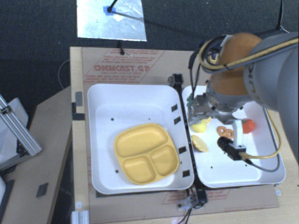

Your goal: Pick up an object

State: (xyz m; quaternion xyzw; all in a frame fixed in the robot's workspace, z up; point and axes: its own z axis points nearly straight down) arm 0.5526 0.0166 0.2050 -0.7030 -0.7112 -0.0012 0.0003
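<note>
My gripper (198, 110) hangs low over the left side of the right bin (243, 178), close to the divider between the bins. Just below it lies a small yellow object (202, 124), partly covered by the gripper's body. I cannot see whether the two touch. A yellow wedge-shaped piece (200, 143) rests a little nearer the front. To the right lie a brown-orange pretzel-like ring (225, 132) and a red object (249, 125), the latter partly hidden behind the wrist hardware.
The left bin (135, 91) holds a yellow divided tray (146, 152) with three compartments, lying near its front. The arm's grey and orange bulk (243, 64) covers the back of the right bin. A shiny sheet (111, 13) lies beyond the bench.
</note>
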